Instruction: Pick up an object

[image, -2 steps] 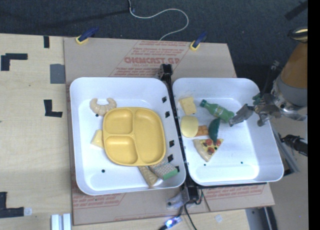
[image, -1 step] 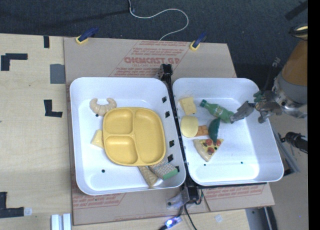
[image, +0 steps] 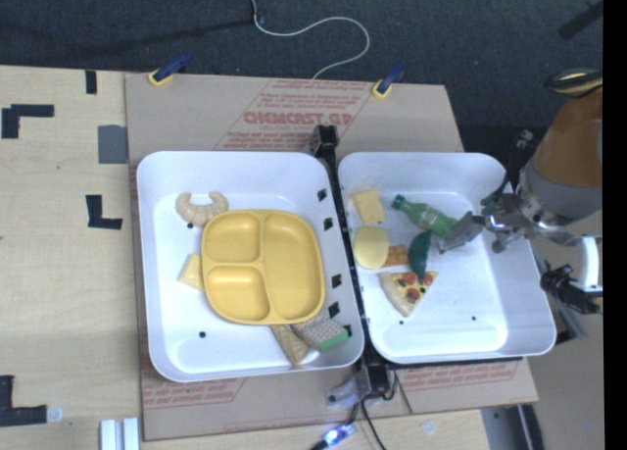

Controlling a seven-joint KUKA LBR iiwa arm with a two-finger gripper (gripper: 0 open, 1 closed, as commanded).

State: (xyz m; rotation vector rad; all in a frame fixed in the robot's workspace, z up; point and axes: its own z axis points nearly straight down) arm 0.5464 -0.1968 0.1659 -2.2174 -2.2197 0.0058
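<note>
The right bin (image: pixel 490 325) holds a green bottle (image: pixel 423 213) lying on its side, a dark green vegetable-like piece (image: pixel 419 252), a pizza slice (image: pixel 408 290), a pale yellow round piece (image: pixel 370 247) and a yellow square slice (image: pixel 368 206). My gripper (image: pixel 462 231) reaches in from the right, low over that bin. Its tip sits just right of the bottle's base and above the dark green piece. I see nothing clearly held by it.
The left bin (image: pixel 157 193) carries a yellow divided plate (image: pixel 263 266), a tan curled pastry (image: pixel 199 207), a yellow wedge (image: pixel 189 270) and a waffle-like piece with a green item (image: pixel 315 337). A black clip (image: pixel 324 138) sits where the bins meet.
</note>
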